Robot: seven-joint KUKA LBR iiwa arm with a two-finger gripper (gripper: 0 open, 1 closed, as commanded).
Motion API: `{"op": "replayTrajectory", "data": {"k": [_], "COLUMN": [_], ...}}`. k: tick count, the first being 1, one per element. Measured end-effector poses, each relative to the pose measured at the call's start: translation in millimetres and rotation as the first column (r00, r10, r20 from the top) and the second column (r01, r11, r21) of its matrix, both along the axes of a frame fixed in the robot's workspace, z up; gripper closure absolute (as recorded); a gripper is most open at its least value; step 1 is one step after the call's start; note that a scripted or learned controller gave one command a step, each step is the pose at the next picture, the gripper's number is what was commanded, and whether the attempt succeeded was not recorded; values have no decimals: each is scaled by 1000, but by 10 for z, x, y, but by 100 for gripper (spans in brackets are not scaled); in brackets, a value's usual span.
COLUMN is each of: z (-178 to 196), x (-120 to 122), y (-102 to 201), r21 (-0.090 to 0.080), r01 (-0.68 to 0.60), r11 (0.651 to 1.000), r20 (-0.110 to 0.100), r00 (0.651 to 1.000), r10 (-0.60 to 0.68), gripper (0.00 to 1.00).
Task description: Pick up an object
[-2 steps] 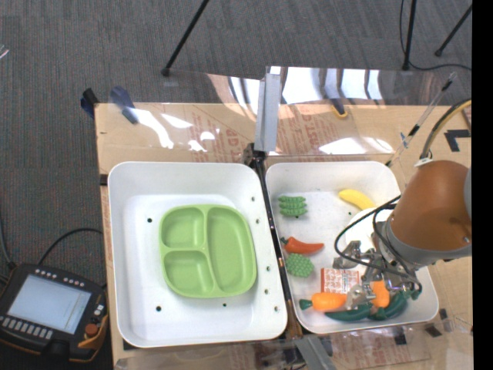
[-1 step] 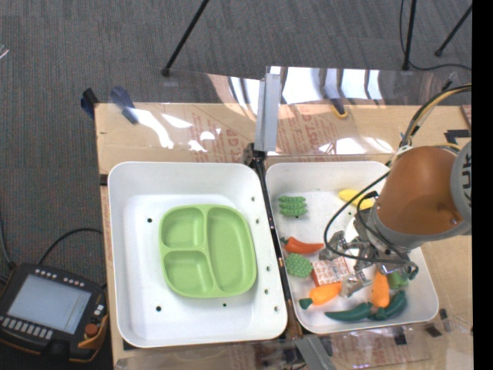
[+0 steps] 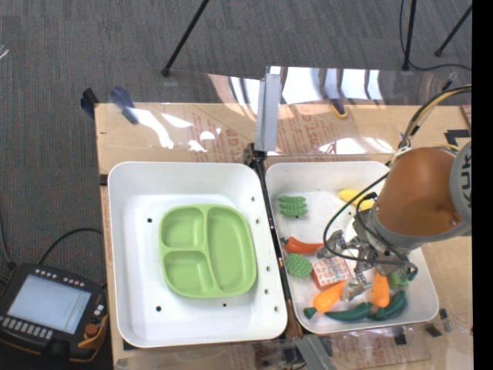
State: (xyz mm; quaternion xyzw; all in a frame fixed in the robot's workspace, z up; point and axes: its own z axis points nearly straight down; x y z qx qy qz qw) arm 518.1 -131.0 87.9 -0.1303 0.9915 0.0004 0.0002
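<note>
Arm (image 3: 420, 195) entering from right, orange band uppermost, wrist angled steeply downward. Claw (image 3: 360, 277) low beneath wrist, pointing down; dark cabling looped beside wrist. Finger state not discernible.

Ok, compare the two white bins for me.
The left bin holds a single green divided plate lying flat; the right bin holds a jumble of small toy foods. The gripper reaches down into the right bin, while nothing reaches into the left bin. In this view the left bin looks wider than the right bin. Both are shallow, white, and sit side by side on the bench.
</note>
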Motion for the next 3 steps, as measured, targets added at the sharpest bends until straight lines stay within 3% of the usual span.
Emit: {"op": "replayTrajectory", "data": {"k": [1,3], "z": [-15,-13], "x": [-359,-277], "y": [470,435], "r21": [2,1], "r01": [-99,166], "r11": [995,986], "r20": [-3,-3], "r00": [995,986], "r10": [99,-166], "gripper": [0,0]}}
